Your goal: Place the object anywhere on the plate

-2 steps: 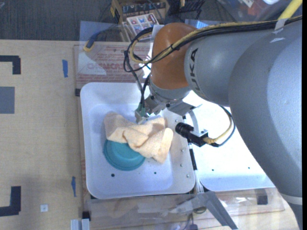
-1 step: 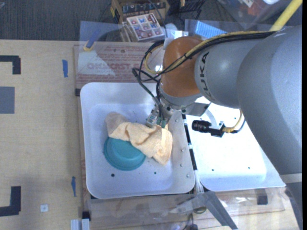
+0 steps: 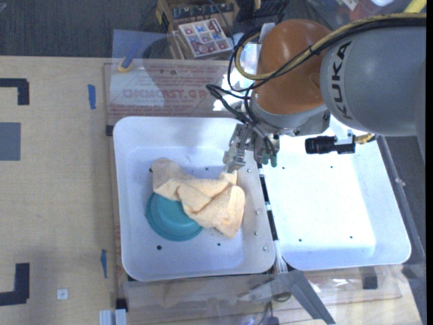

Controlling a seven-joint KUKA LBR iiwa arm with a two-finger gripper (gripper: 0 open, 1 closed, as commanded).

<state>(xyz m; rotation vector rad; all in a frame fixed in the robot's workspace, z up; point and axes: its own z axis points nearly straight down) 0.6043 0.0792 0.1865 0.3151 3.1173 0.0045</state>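
A tan cloth (image 3: 206, 200) lies crumpled in the left bin (image 3: 132, 181), draped over the right and upper part of a teal plate (image 3: 168, 222). Just the plate's lower left portion shows. My gripper (image 3: 232, 168) hangs over the bin's right side, right above the cloth. One corner of the cloth rises to a point between the fingertips, so the gripper is shut on that corner. The bulk of the cloth still rests on the plate and the bin floor.
The right bin (image 3: 338, 208) sits beside the left one, under the arm's grey and orange wrist (image 3: 291, 73). A narrow divider (image 3: 268, 215) runs between the bins. Boxes and cables lie beyond the bench's far edge.
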